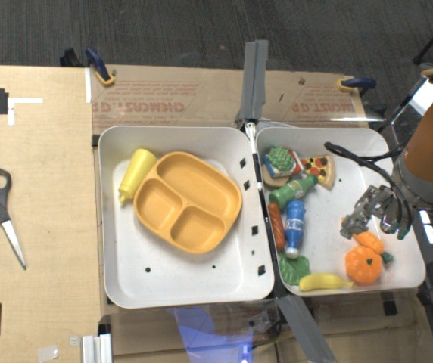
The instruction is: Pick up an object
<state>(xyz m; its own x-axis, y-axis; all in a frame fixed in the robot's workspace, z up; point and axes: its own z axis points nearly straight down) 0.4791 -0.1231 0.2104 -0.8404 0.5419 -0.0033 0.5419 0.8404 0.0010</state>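
Observation:
My gripper point(369, 216) hangs low over the right side of the right bin point(330, 210). Just below it lies a small orange fruit point(369, 240), with an orange pumpkin point(363, 266) in front of that. Nothing can be seen held in the gripper. Further left in this bin are a blue bottle point(295, 225), a green bottle point(292, 189), a red sausage point(276, 225), a pizza slice point(320, 169), a green-topped toy point(281, 159), a green leaf point(293, 268) and a yellow banana point(324, 281).
The left bin point(126, 271) holds an orange divided plate point(188, 201) and a yellow bottle point(135, 174). Scissors point(1, 210) lie on the wooden bench at far left. A black cable point(356, 157) crosses the right bin's back corner. A grey divider bar point(254, 82) stands between the bins.

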